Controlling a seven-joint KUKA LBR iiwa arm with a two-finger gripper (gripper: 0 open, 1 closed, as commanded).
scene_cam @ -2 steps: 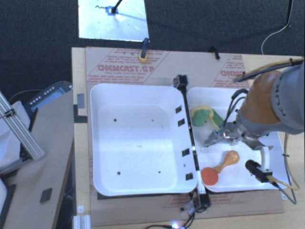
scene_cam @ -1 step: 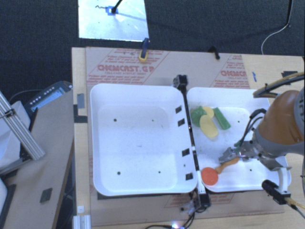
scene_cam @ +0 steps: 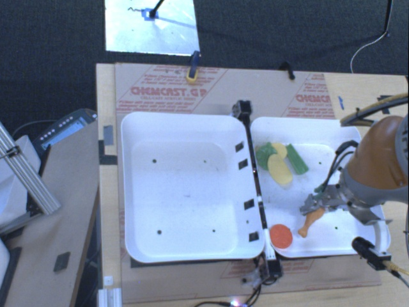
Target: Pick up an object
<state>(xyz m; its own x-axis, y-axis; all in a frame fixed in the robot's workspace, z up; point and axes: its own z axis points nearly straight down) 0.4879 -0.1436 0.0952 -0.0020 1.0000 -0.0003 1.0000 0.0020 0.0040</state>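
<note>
My gripper [scene_cam: 316, 206] is low over the right bin [scene_cam: 307, 124], in its front right part. An orange drumstick-shaped piece [scene_cam: 308, 223] lies slanted right under the gripper's tip, its upper end touching or hidden by it. A red-orange disc [scene_cam: 281, 236] rests at the bin's front left corner. Further back lie a yellow oval piece [scene_cam: 280, 170], a green leafy piece [scene_cam: 264, 152] and a green stick [scene_cam: 296, 160], clustered together.
The left bin [scene_cam: 185, 118] sits beside the right one, with a black divider with clips [scene_cam: 254, 171] between them. The arm's orange band [scene_cam: 383, 155] hangs over the right bin's right side. A grey device [scene_cam: 64, 128] lies off the bench at the left.
</note>
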